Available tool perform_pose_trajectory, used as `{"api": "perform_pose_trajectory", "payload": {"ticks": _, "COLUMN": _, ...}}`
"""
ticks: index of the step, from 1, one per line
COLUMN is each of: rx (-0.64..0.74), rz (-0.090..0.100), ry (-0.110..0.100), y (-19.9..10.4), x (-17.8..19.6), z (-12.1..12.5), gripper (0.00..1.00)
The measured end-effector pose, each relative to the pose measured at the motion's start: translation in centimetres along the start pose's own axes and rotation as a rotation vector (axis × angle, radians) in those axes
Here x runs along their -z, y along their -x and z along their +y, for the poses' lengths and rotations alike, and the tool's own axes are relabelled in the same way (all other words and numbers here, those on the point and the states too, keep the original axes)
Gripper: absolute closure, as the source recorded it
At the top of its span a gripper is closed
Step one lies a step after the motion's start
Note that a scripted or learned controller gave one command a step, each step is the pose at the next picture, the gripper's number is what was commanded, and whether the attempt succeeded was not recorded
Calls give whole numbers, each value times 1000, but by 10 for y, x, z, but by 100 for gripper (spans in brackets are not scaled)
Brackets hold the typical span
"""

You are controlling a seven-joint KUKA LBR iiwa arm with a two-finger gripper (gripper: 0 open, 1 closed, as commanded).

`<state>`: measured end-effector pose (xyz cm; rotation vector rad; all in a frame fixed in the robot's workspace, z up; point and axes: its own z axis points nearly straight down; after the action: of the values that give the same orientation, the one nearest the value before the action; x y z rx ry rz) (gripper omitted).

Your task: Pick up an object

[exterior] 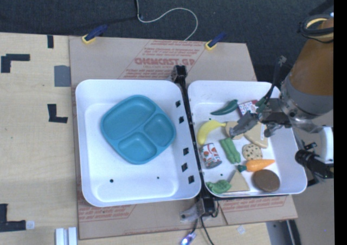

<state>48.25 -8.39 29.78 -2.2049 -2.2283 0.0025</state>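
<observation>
Camera view: gripper (pixel 254 123) low over the right bin (pixel 295 184), fingers spread, nothing between them. Just beside the tips, a cracker-like piece (pixel 255 140); banana (pixel 209 129) and carrot (pixel 258 165) near. Probably lining up a grab. Blue plate (pixel 138 128) alone in the left bin (pixel 89 130).

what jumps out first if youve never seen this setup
The big blue divided plate lying alone in the left white bin catches the eye first. Next comes the clutter of toy food in the right bin: a yellow banana, an orange carrot, a brown disc and green pieces. The grey and orange arm reaches in from the right, its hand low over that pile.
</observation>
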Motion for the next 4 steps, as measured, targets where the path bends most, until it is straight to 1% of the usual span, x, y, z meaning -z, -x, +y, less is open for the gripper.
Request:
{"api": "perform_pose_trajectory", "payload": {"ticks": 1, "rx": -7, "rz": -4, "ry": 3, "y": 6, "x": 11, "z": 1, "gripper": 100}}
{"api": "perform_pose_trajectory", "payload": {"ticks": 2, "rx": -4, "rz": -4, "ry": 5, "y": -27, "x": -81, "z": 107, "gripper": 100}}
{"api": "perform_pose_trajectory", "payload": {"ticks": 3, "rx": -4, "rz": -4, "ry": 12, "y": -58, "x": -62, "z": 191, "gripper": 100}}
{"api": "perform_pose_trajectory", "payload": {"ticks": 4, "rx": -2, "rz": -1, "ry": 15, "y": -113, "x": 58, "z": 150, "gripper": 100}}
